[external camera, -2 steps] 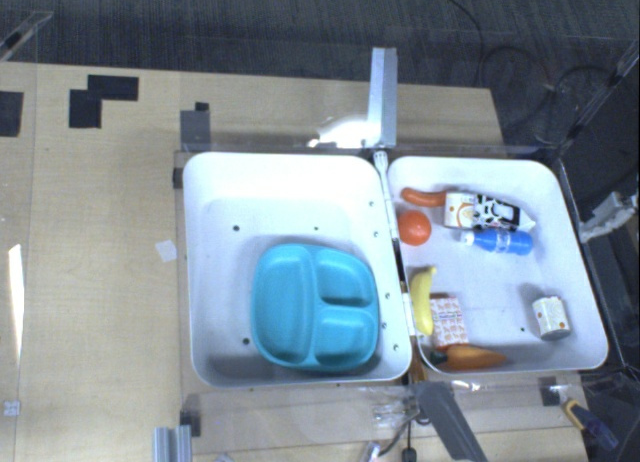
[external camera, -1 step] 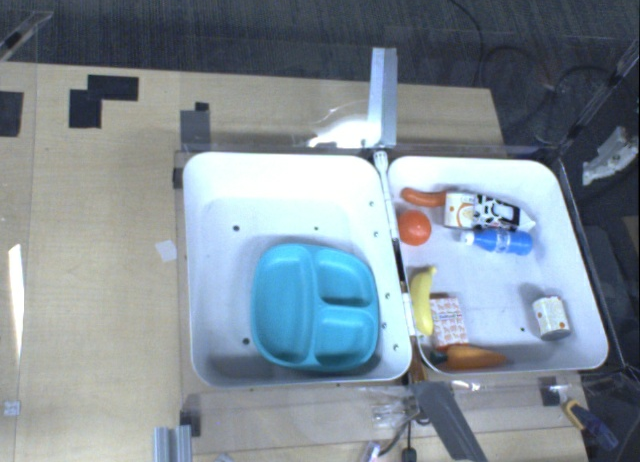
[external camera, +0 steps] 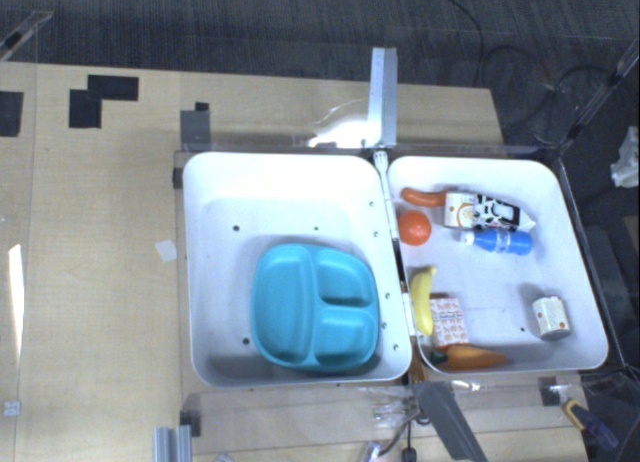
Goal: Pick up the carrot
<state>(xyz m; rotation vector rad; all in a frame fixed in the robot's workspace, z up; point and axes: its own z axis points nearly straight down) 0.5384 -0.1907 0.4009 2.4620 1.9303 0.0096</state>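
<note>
Nearest the camera, the carrot (external camera: 474, 356) lies flat along the 6 o'clock wall of the right bin (external camera: 575, 240), orange, tapered, tip toward 3 o'clock. It touches a patterned packet (external camera: 449, 321) just beside a banana (external camera: 423, 300). A second orange piece (external camera: 423, 196) sits at 11 o'clock, above an orange ball (external camera: 414, 227). Left bin (external camera: 215, 200) carries a blue divided plate (external camera: 316, 304). Pincer state: cannot tell. Judged progress: nothing lifted; approach, grasp and lift all remain.
</note>
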